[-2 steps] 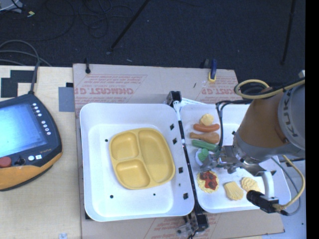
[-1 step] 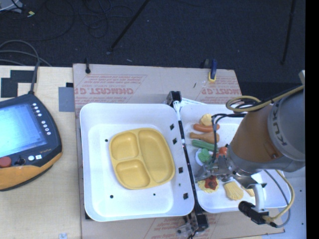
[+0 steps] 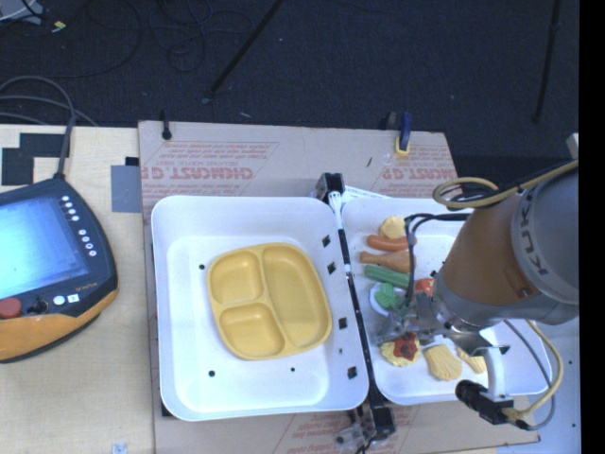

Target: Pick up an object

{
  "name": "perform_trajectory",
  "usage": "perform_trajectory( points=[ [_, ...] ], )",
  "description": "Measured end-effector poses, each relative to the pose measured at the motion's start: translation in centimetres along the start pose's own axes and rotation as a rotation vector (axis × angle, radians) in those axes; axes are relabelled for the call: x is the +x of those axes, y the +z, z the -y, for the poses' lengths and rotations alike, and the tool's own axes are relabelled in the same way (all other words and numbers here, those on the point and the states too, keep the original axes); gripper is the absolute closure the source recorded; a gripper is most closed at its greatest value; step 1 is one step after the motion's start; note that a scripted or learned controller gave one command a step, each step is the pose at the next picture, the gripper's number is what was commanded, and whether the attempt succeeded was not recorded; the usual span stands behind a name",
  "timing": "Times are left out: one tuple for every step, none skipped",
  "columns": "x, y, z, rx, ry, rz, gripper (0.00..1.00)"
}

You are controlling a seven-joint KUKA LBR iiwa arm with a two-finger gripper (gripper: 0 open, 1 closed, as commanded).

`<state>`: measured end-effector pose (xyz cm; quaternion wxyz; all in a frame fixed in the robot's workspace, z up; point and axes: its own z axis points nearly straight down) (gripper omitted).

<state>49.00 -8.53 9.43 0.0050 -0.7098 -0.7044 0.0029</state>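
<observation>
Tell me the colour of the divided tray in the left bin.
Yellow, seen clearly in the camera view: divided tray.

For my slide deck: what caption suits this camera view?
KUKA arm reaches into the right bin of toy food; yellow divided tray sits in the left bin.

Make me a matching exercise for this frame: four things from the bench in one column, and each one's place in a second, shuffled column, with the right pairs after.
Things:
1. yellow divided tray
2. orange carrot-like toy
3. teach pendant
4. gripper

Places:
A. on the bench, left of both bins
B. in the left bin
C. low in the right bin, over the small toys
D. near the far end of the right bin

Pairs: 1-B, 2-D, 3-A, 4-C
</observation>
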Motion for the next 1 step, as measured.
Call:
perform_trajectory(
  points=[
    [6.79,-9.57,0.42,-0.011,-0.015,0.000,1.00]
  ],
)
